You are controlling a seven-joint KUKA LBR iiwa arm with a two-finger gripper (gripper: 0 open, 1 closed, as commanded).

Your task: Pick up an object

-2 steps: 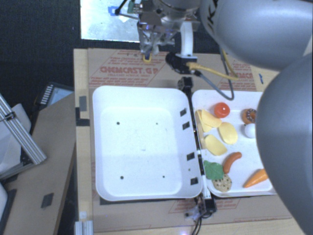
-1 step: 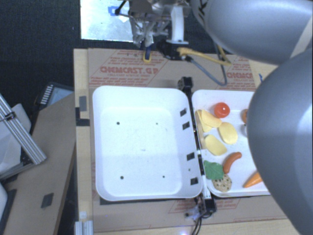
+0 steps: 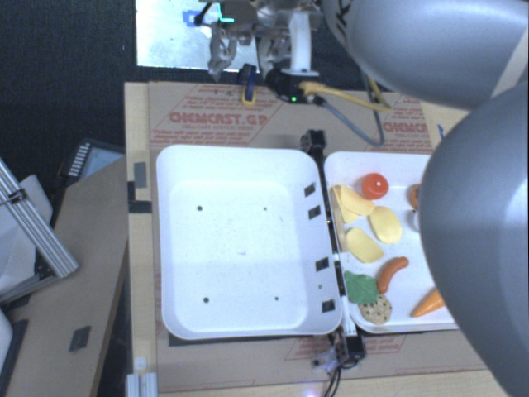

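The right bin (image 3: 388, 165) holds several toy foods: a red tomato (image 3: 374, 185), yellow pieces (image 3: 385, 224), an orange sausage (image 3: 392, 273), a green piece (image 3: 360, 288), a speckled cookie (image 3: 375, 308) and an orange carrot (image 3: 428, 303). My gripper (image 3: 245, 56) hangs high at the top of the view, beyond the back edge of the left bin (image 3: 165, 222) and far from the foods. A small blue and yellow thing (image 3: 246, 85) shows just below it; I cannot tell whether it is held. The grey arm (image 3: 463, 139) hides the right bin's right side.
A black divider with clips (image 3: 324, 238) runs between the two bins. Both bins rest on a cardboard sheet (image 3: 215, 114). Cables (image 3: 355, 110) trail behind the right bin. An aluminium rail (image 3: 33, 230) and a dark device (image 3: 78, 160) lie off the bench at left.
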